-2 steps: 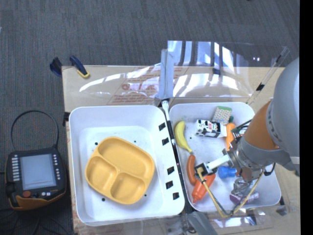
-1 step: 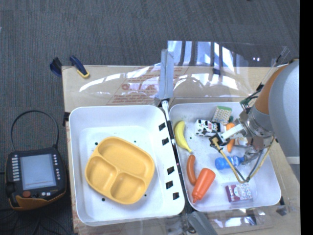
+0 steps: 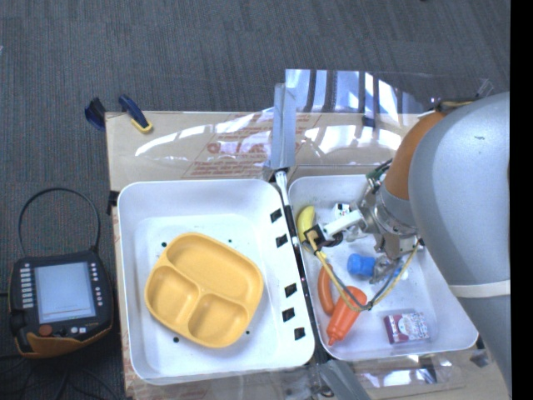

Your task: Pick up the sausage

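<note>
Left of the pincer (image 3: 388,259) lies the sausage (image 3: 324,288), with a blue thing (image 3: 361,265) between them. If the pincer is spread, I cannot tell.

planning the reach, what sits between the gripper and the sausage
A small blue object lies between the gripper and the sausage, as the camera view shows.

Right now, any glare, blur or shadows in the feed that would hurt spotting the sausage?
Camera view: strong striped glare on the bench top behind the bins, none on the sausage. Camera view: the right bin is evenly lit, with only soft shadows. Camera view: the arm sits close to the lens and looks slightly soft.
</note>
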{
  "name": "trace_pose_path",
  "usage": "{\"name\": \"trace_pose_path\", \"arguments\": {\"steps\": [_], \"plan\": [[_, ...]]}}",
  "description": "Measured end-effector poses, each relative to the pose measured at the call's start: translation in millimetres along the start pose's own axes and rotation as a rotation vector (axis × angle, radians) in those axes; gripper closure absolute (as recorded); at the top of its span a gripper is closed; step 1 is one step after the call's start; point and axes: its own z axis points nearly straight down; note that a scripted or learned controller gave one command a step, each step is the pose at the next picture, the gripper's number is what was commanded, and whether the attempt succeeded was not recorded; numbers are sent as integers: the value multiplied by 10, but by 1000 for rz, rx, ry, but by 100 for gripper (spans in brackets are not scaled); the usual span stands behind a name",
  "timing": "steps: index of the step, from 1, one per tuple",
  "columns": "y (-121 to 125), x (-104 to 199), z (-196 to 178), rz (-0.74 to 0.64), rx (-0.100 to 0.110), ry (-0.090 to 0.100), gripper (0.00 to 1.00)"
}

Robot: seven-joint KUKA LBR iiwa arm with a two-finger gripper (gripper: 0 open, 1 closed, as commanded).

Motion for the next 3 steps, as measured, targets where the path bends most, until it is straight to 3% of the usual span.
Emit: {"name": "trace_pose_path", "arguments": {"steps": [1,2,3], "plan": [[703,-122,52,5,-4,5,0],[193,-476,66,4,0,3,0],[-260,-215,84,3,0,0,0]]}}
